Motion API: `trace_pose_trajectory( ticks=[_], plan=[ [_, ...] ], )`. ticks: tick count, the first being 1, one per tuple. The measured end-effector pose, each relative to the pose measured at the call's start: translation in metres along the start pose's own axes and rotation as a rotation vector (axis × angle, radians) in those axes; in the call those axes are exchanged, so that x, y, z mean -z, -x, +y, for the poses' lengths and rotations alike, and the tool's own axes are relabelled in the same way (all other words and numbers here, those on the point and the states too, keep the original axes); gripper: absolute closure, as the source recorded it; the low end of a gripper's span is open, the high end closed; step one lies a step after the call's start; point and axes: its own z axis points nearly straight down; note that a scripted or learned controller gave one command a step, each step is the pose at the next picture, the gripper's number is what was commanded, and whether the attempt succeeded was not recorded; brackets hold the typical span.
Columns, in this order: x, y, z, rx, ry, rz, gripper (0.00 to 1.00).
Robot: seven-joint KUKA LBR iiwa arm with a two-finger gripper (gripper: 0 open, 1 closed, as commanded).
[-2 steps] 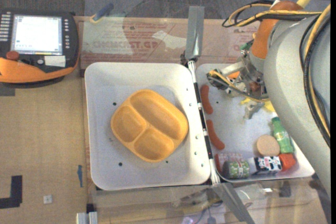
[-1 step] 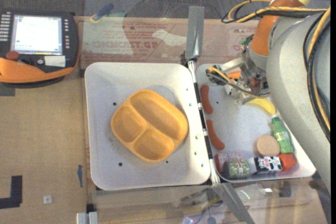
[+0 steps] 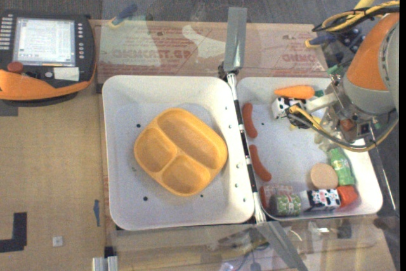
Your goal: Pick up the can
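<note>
The can (image 3: 287, 203) lies on its side along the right bin's (image 3: 374, 190) front edge (near its front-left corner), long axis parallel to that edge. The gripper (image 3: 330, 120) hangs near the back-right corner.

Orange divided tray (image 3: 181, 150) in left bin (image 3: 120, 98), can (image 3: 287, 203) (lying down) in right bin (image 3: 368, 193), near front wall

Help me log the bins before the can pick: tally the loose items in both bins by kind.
Divided yellow plate: 1
Sausages: 2
Carrot: 1
Can: 1
Cow-print cartons: 2
Tan disc: 1
Green packet: 1
Total: 9
</note>
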Motion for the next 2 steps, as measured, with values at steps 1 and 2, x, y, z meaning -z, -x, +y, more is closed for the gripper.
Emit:
trace_pose_trajectory(
  ticks=[1, 2],
  plan=[
    [-0.01, -0.08, 0.051, 0.005, 0.002, 0.001, 1.0],
    [-0.095, -0.031, 0.019, 0.004, 0.002, 0.007, 1.0]
  ],
)
